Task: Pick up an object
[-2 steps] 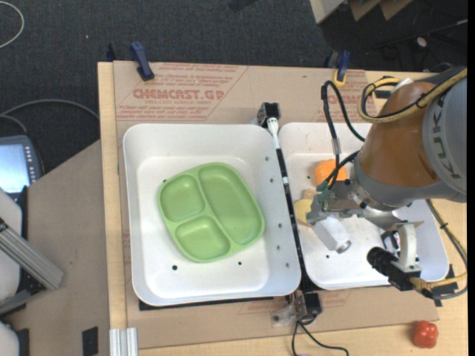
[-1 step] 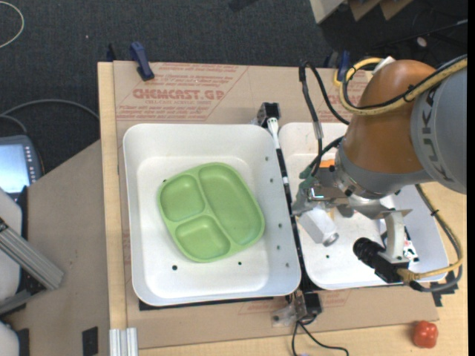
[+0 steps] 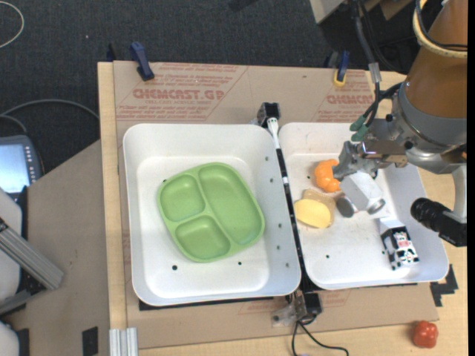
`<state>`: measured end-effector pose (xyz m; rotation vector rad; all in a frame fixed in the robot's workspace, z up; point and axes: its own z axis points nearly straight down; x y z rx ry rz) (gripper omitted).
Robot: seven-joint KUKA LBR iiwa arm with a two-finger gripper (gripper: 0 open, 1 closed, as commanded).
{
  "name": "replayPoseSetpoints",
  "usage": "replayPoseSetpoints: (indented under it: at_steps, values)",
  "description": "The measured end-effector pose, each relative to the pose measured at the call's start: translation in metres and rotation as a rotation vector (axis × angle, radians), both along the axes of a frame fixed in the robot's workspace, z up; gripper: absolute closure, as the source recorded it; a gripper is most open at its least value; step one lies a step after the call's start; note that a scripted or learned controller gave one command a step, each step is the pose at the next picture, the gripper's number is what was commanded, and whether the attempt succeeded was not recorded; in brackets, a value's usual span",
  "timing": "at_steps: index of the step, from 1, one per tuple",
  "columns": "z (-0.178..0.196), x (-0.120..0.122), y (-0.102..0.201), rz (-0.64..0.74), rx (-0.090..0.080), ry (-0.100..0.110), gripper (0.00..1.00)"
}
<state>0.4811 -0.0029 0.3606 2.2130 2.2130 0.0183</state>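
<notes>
Tool point(image 3: 355, 191) low in right bin point(image 3: 423, 273) beside orange ball point(image 3: 324, 175); its grip state unclear

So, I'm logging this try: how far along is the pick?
Done: the gripper is down in the right bin, beside the orange ball. In hand: nothing visibly held. Left: the ball, the yellow piece and the black-and-white toy all lie on the bin floor, so grasping and lifting remain.

My arm reaches in from the worktop's right edge, grey wrist below the orange band, bent downward and leftward. My claw point(image 3: 355, 188) hangs low near the worktop's middle, tilted toward its front edge.
</notes>
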Motion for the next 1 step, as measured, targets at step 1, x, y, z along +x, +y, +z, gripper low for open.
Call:
replayPoseSetpoints:
  at_steps: [1]
  values:
    - [-0.1122,-0.0033,0.0476,0.004,0.001,0.028,1.0]
